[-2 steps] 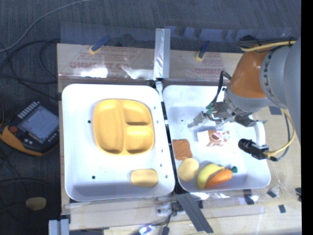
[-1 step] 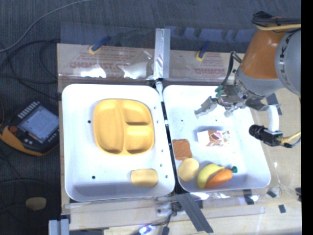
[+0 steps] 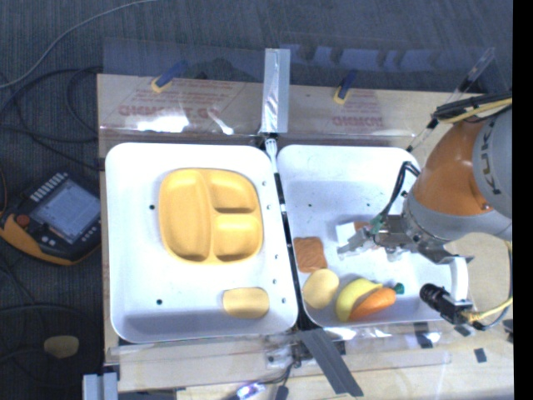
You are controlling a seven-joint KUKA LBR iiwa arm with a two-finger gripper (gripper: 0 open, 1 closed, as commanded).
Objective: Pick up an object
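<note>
We see two white bins side by side. The left bin [image 3: 125,223] holds a yellow divided tray [image 3: 210,213] and a small yellow block [image 3: 246,302] near its front edge, with bare floor around them. In the right bin [image 3: 333,173], the back half is bare. The toys crowd the front edge: a brown square piece [image 3: 310,253], a pale round fruit [image 3: 320,287], a yellow-green fruit [image 3: 353,295] and an orange carrot [image 3: 375,301]. The gripper [image 3: 366,237] hangs just behind the carrot, not touching it. We cannot tell how its jaws stand.
</note>
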